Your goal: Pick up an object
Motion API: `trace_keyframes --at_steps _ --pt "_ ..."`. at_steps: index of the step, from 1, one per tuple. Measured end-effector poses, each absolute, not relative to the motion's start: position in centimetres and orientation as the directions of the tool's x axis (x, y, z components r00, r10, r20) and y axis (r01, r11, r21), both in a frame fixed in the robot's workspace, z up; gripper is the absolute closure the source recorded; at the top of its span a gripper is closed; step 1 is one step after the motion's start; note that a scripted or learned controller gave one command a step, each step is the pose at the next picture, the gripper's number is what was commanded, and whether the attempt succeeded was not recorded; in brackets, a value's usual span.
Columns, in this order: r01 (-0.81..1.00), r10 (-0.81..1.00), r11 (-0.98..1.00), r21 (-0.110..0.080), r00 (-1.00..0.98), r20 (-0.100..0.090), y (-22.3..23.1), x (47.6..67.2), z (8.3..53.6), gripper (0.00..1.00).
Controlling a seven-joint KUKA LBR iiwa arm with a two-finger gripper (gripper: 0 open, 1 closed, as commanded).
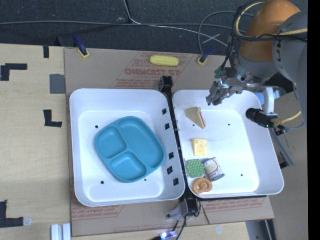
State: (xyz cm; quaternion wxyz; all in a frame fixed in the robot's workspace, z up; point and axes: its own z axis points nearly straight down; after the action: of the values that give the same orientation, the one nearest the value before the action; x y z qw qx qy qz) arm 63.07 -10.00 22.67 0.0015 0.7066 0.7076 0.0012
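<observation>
on a cardboard-topped bench, the left bin holds a blue tray, while the gripper, its state unclear, hangs over the right bin near a cheese wedge.

- Brown cardboard sheet is lying on the light wooden bench.
- Blue clamps are holding its far edge.
- Dark carpeted floor is lying beyond, with cables trailing across.
- Black tape marks are dotting the bench.
</observation>
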Motion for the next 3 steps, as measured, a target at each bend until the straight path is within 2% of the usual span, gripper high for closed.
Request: trace_keyframes --at_steps 1,3 --pt "1.000 1.000 0.001 0.004 -0.001 -0.001 -10.0 63.2 27.8 1.00" --pt "1.000 1.000 0.005 -0.004 -0.005 0.001 0.2 56.9 26.8 1.00"
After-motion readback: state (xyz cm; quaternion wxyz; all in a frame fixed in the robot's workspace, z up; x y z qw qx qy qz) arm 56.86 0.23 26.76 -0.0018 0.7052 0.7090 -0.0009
